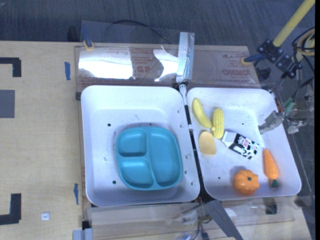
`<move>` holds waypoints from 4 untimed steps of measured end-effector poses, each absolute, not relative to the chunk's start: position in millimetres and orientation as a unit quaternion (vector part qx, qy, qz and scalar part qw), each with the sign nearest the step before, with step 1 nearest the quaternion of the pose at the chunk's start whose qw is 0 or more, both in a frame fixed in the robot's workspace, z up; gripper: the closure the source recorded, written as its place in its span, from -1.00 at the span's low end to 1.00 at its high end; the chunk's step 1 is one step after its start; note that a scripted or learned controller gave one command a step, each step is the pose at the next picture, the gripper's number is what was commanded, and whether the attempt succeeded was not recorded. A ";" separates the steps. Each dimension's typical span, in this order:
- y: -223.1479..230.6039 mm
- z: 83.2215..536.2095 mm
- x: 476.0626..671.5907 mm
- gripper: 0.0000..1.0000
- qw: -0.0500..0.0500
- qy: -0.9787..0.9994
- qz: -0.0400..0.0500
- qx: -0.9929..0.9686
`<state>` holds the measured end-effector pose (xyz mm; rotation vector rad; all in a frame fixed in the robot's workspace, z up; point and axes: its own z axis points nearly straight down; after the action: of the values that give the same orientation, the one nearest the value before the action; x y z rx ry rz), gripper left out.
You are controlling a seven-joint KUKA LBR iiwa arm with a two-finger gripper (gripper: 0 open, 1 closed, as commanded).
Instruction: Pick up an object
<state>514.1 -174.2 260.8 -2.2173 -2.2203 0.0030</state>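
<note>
The end effector hung at the right rim of the right bin, a grey piece poking in over the wall; whether it was wide or narrow could not be told, and nothing was seen in it. Nearest to it in that bin lay a black-and-white carton, tilted, in the middle of the floor. Just right of the carton, a carrot lay along the right wall, its green end toward the front. An orange pumpkin sat near the front, close beside the carrot. Toward the left wall, a banana and a corn cob lay side by side, touching, with a pale yellow piece just in front of them. The left bin held a blue plate with three compartments, set toward its front. Both bins rested on the wooden counter, touching along their shared edge.
</note>
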 end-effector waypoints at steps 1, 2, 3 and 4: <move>-111.2 131.8 550.4 -1.00 0.001 -0.685 0.000 -0.729; -139.5 86.6 580.6 -1.00 -0.004 -0.697 -0.002 -0.717; -139.5 96.7 582.6 1.00 -0.005 -0.697 -0.003 -0.717; -88.1 183.5 515.8 1.00 0.002 -0.772 0.000 -0.636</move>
<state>515.8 -88.1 183.5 -1.9946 -2.4227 0.0008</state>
